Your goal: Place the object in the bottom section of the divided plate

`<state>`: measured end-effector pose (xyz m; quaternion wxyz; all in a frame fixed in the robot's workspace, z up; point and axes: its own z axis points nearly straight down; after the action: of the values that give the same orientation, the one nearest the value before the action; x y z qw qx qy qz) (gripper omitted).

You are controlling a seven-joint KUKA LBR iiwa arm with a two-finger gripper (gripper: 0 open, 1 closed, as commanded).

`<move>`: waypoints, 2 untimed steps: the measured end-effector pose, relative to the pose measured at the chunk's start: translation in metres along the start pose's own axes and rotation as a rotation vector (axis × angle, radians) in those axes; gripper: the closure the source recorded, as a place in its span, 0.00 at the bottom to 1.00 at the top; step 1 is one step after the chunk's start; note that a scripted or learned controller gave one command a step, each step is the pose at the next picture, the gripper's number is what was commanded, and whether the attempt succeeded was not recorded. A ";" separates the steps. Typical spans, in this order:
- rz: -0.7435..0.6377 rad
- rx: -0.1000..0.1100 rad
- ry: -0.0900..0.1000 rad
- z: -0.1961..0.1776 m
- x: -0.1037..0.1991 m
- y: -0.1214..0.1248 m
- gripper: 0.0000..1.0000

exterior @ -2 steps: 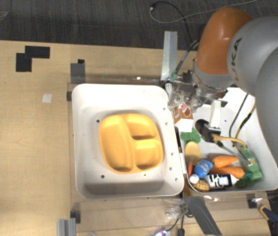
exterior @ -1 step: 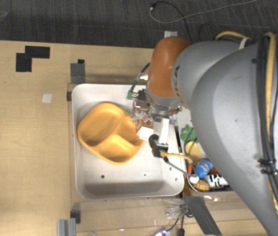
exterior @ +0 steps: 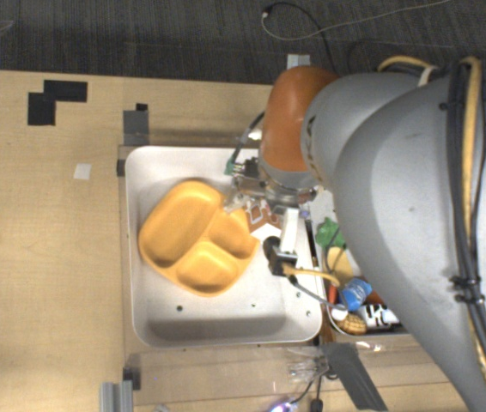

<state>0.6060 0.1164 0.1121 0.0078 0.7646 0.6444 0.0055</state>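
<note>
Nearest the camera runs the pale wooden bench (exterior: pixel 45 273), and on it sits the shallow white plastic bin (exterior: pixel 217 320), its front wall a bare strip. Further in lies the yellow-orange divided plastic plate (exterior: pixel 183 230), tilted across the bin floor, one large section towards the upper left and two smaller ones towards the lower right. The bottom section (exterior: pixel 204 269) is the one closest to the bin's front wall.

Just beyond the plate's right rim hangs the gripper (exterior: pixel 256 202). A small brown-and-white object (exterior: pixel 263 218) shows right below it, at the edge of the plate and outside the bottom section. Whether the gripper is open or closed, or has hold of that object, cannot be told, as the wrist hides it.

Past the bin's right wall, under the arm, sits a cluster of small things: a blue piece (exterior: pixel 355 292), a yellow piece (exterior: pixel 337 260) and a green piece (exterior: pixel 327 230). The bulky grey arm (exterior: pixel 415 187) covers most of that side, with its orange band (exterior: pixel 290 118) above the gripper.

Farther back, black square marks (exterior: pixel 54 99) dot the bench, and beyond them lies dark carpet (exterior: pixel 140 15) with a thin black cable (exterior: pixel 312 24) looping across it.
</note>
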 end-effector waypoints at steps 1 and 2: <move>-0.003 -0.006 0.002 -0.015 0.000 0.003 1.00; 0.080 0.015 0.003 -0.091 0.066 0.010 1.00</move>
<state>0.6251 0.1803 0.2030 0.0007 0.7900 0.6132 0.0023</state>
